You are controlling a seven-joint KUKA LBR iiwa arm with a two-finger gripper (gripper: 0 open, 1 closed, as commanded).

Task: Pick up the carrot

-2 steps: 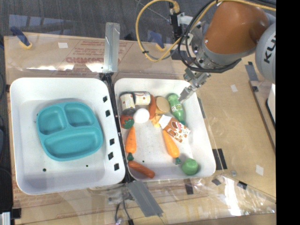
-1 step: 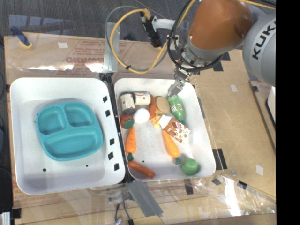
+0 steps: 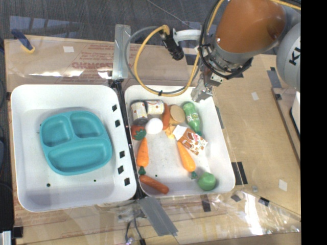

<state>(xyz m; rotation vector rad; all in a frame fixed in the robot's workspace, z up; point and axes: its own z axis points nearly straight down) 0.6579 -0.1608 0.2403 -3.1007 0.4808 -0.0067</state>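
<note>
Two orange carrots lie in the right bin [image 3: 225, 154]. One carrot [image 3: 142, 152] is along the left wall, its green end towards the front. The other carrot [image 3: 186, 157] lies in the middle-right, under the edge of a snack packet [image 3: 193, 142]. A darker orange-red long piece [image 3: 153, 184] rests at the front left, and another one [image 3: 166, 116] stands among the items at the back. My gripper [image 3: 203, 92] hangs over the bin's back right corner, above and behind a green bottle [image 3: 192, 115], well apart from both carrots, with nothing seen in it.
The back of the right bin also holds two small cans [image 3: 138, 110], a white egg [image 3: 154, 126], a tan round piece [image 3: 177, 114] and a red item [image 3: 138, 132]. A green ball [image 3: 207, 181] sits front right. The left bin [image 3: 25, 137] holds a teal divided plate [image 3: 75, 141]. Yellow cable [image 3: 140, 60] loops behind.
</note>
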